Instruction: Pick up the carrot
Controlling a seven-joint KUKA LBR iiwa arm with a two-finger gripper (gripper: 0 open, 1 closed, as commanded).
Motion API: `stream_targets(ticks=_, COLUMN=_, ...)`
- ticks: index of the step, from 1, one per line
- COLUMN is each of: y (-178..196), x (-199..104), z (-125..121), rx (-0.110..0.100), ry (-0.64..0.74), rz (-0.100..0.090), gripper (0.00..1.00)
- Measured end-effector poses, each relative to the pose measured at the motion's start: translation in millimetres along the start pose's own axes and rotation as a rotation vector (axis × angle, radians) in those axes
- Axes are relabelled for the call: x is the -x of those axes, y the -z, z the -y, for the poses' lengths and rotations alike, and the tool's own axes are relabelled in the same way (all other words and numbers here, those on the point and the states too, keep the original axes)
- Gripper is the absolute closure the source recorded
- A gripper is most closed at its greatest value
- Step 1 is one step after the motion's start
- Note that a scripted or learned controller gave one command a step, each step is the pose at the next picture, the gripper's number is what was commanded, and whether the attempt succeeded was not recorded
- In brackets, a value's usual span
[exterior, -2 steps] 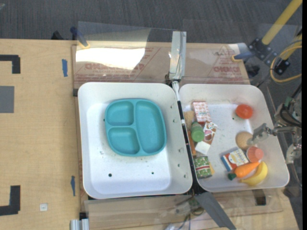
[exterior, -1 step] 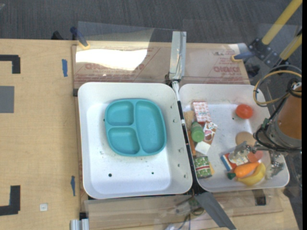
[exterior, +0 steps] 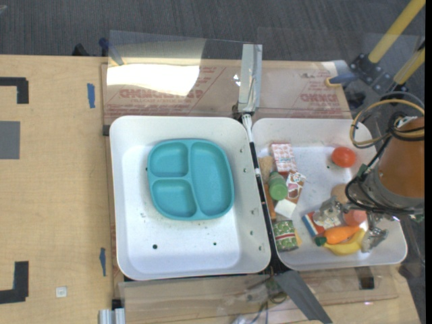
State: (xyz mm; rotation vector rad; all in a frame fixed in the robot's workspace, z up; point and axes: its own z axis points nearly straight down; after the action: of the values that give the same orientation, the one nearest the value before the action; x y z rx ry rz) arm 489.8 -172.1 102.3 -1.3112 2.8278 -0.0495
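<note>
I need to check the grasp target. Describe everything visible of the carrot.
The carrot is a small orange piece, apparently smooth plastic, lying on its side near the front right of the right bin. It rests against a yellow banana-like piece just in front of it. The gripper is right beside it.

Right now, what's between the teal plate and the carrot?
In the camera view: the teal plate, then the bins' divider, then a green patterned box and a small striped stick-like item before the carrot.
</note>
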Motion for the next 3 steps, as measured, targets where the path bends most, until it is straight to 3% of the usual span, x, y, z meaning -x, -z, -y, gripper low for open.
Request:
stream_targets(ticks=1, y=-3, x=28, z=-16, rx=0.001, ry=-0.038, rz=0.013, gripper=0.00)
stream_targets(ticks=2, y=-13, x=54, z=-48, rx=0.029, ry=-0.198, rz=-0.005, gripper=0.00)
stream_targets(ticks=3, y=-15, x=24, z=-16, rx=0.031, ry=0.124, rz=0.001, gripper=0.00)
